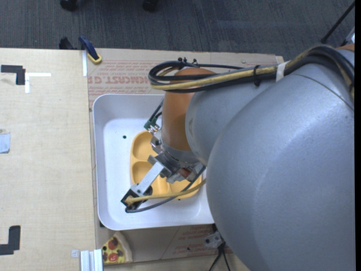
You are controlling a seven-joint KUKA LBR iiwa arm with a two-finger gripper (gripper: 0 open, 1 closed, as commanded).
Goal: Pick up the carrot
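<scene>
The left white bin (110,174) holds a yellow sectioned dish (140,151), partly covered by the arm. My gripper (171,171) is down inside this bin, right over the dish's middle, below the orange wrist band. A small orange-brown patch shows under the gripper, but I cannot tell what it is. The grey arm body hides the rest of the dish and the bin's right side.
The arm's grey body covers the right half of the view. A blue-and-yellow tool (90,49) lies on the bench beyond the bin. A pizza-printed piece (114,250) sits at the bin's near edge. Brown cardboard (121,75) lies behind the bin.
</scene>
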